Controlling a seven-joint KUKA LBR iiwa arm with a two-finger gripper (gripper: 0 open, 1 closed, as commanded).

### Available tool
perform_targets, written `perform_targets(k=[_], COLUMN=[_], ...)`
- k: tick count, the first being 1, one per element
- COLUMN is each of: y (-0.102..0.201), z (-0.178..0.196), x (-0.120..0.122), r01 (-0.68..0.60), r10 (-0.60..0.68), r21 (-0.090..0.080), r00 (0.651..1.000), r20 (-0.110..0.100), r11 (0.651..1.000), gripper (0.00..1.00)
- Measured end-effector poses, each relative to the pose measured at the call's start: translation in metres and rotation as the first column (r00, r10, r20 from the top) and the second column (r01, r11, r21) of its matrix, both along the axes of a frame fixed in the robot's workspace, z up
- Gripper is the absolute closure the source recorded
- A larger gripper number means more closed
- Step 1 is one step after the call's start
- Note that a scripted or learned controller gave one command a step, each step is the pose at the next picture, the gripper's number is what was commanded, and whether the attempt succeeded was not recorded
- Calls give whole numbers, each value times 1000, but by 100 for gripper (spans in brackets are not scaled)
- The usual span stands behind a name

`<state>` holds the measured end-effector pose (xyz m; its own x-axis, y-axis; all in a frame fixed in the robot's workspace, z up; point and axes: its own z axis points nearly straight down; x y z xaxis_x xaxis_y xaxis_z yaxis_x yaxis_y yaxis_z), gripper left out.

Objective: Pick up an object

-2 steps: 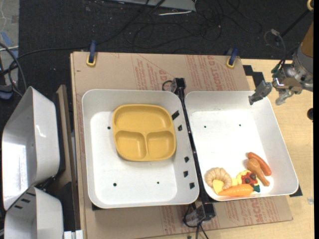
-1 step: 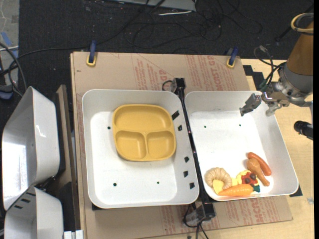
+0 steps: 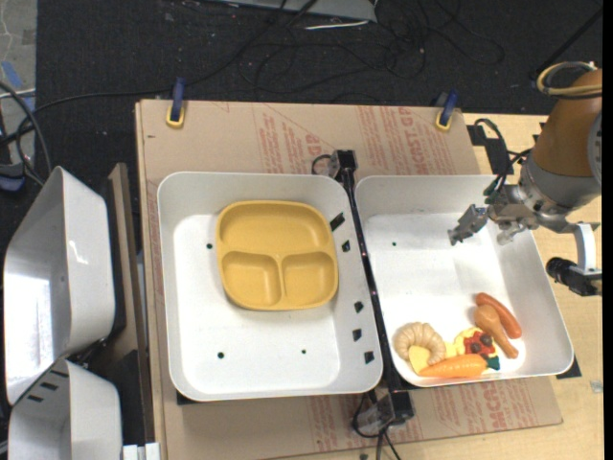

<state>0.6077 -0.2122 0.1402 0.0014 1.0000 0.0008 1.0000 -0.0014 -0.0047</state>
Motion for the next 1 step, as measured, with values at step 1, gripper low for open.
perform_targets(k=[1], y=[1], z=[-51], x=[-1], r01=[-1], r10=[1], r21=[0], r00=[1000], r20=[1], r11=[1000], gripper=[0])
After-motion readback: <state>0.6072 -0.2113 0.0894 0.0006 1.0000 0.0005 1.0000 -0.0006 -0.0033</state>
